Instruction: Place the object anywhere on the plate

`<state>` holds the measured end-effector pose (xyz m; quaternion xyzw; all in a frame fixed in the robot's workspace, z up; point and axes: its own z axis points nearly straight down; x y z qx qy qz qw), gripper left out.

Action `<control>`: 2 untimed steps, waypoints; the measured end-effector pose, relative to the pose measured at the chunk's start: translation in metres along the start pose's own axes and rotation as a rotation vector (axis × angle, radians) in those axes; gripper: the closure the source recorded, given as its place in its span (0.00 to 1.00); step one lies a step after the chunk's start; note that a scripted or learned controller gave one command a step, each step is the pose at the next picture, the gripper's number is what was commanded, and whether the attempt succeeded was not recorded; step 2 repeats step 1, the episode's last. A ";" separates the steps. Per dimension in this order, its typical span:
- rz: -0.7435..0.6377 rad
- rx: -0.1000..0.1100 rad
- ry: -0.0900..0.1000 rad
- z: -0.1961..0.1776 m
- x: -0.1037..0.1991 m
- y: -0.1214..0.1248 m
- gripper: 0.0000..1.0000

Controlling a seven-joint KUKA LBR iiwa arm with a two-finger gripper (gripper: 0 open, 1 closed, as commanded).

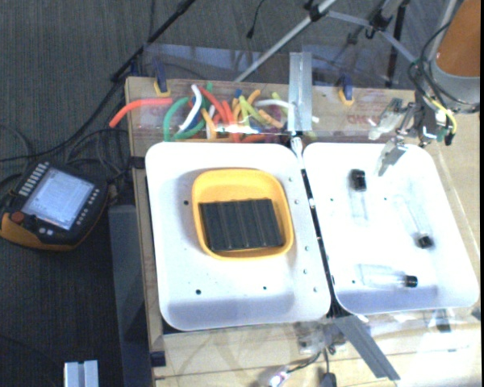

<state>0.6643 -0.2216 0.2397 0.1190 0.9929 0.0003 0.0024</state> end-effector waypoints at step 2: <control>-0.022 0.002 -0.001 0.004 0.000 0.000 0.00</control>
